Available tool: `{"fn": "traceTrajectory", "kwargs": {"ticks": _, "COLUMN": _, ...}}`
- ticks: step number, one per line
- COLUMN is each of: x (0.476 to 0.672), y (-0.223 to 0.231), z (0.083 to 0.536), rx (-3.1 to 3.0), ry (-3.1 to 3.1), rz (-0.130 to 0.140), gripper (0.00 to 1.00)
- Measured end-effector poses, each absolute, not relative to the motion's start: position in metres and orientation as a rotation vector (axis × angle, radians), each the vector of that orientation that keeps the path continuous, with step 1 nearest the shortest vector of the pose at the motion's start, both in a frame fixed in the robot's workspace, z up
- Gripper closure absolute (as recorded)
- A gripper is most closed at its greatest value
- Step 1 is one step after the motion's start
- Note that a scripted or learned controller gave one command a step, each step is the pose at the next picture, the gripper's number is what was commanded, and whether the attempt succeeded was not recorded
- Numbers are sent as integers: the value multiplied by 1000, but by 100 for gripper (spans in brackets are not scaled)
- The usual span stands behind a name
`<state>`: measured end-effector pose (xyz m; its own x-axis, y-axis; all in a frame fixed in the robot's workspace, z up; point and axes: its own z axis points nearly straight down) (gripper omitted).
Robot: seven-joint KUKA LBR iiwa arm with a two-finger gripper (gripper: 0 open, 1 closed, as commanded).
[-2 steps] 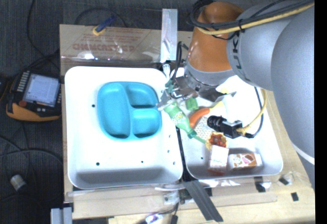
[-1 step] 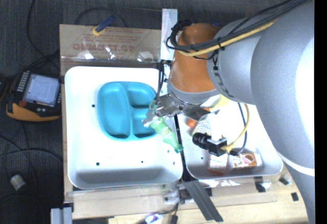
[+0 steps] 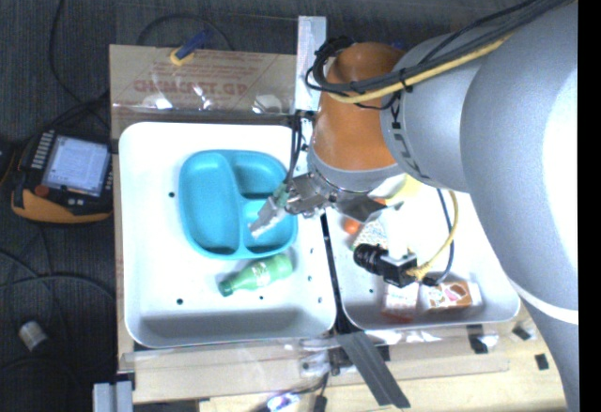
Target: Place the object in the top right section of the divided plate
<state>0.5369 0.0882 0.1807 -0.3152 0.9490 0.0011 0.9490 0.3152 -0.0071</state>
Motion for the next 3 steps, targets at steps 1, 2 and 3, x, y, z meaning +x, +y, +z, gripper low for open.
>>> {"fn": "traceTrajectory", "kwargs": {"ticks": 1, "x": 583, "y": 118, "z": 122, "rx": -1943, "ry": -2462, "rz": 7, "gripper": 0}}
{"fn": "traceTrajectory", "kwargs": {"ticks": 2, "x": 583, "y": 120, "z": 129, "rx": -1938, "ry": -2463, "rz": 9, "gripper": 100}}
{"fn": "traceTrajectory", "kwargs": {"ticks": 3, "x": 649, "y": 179, "z": 186, "rx": -1855, "ry": -2537, "rz": 9, "gripper": 100}}
